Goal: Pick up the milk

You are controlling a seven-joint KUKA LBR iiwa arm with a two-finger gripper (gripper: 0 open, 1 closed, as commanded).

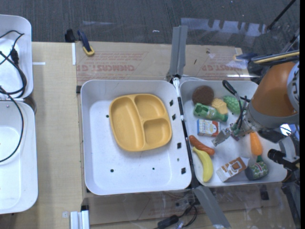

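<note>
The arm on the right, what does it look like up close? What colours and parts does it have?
The arm is a rounded grey body with a broad orange band above the wrist. Thin dark cables run along it toward the gripper, a small grey metal piece with slim fingers.

My arm [279, 97] is big and round. It has a bright orange band, and below the band it turns grey. Thin black cables run down from my wrist. At the end sits my pincer [228, 133], made of small grey metal parts with dark bits on them. More black pieces stick out near the bottom of me, and one has a round knob.
</note>
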